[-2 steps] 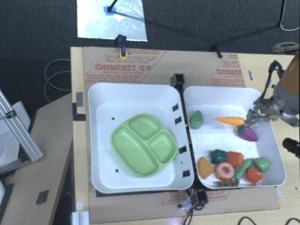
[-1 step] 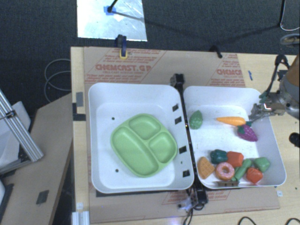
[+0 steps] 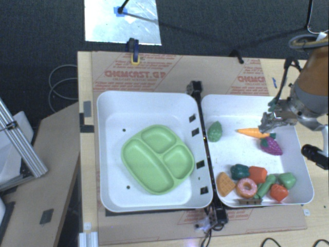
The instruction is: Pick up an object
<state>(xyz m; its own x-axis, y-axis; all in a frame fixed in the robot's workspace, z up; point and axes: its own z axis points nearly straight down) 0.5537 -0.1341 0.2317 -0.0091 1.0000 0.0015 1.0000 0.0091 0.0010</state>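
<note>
Hovering gripper [image 3: 268,123], grip unclear, over one carrot [image 3: 253,133]; one grape bunch [image 3: 272,146].

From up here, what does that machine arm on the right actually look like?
The arm is bulky and rounded, with an orange-brown band above a grey wrist. It ends in a small metallic gripper of grey and dark parts. A thin dark cable runs alongside it.
</note>
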